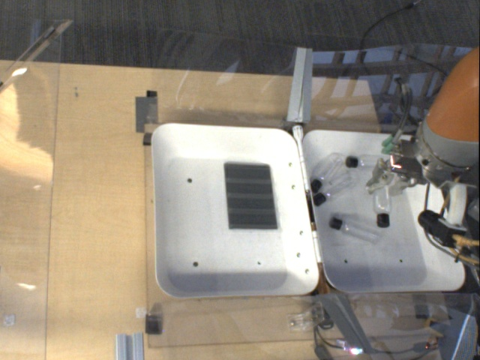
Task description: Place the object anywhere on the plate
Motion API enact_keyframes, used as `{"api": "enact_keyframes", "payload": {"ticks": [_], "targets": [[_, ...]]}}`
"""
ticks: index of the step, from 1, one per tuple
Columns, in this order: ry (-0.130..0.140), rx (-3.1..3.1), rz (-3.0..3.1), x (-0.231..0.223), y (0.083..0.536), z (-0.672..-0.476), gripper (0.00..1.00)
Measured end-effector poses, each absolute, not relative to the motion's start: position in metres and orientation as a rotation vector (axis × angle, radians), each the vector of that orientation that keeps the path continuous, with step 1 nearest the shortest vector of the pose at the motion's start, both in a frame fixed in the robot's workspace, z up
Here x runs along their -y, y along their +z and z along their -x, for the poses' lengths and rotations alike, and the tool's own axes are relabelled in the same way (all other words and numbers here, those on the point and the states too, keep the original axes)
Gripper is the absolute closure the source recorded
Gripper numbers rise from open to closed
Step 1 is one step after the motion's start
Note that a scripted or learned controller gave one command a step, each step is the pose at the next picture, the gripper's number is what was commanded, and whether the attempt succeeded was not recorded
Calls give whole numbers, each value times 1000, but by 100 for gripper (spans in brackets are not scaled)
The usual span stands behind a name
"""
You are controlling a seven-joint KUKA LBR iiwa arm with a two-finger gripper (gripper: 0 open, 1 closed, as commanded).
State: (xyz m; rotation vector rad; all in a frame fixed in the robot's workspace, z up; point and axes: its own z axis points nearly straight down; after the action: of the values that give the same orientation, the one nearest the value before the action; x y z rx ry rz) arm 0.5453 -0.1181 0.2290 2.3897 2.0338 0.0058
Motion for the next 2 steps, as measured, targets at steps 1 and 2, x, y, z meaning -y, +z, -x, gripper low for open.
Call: {"api": "enact_keyframes", "payload": {"ticks": [1, 2], "targets": [[5, -1386, -2815, 90, 281, -598, 100], [0, -1063, -2955, 58, 217, -659, 100]]}}
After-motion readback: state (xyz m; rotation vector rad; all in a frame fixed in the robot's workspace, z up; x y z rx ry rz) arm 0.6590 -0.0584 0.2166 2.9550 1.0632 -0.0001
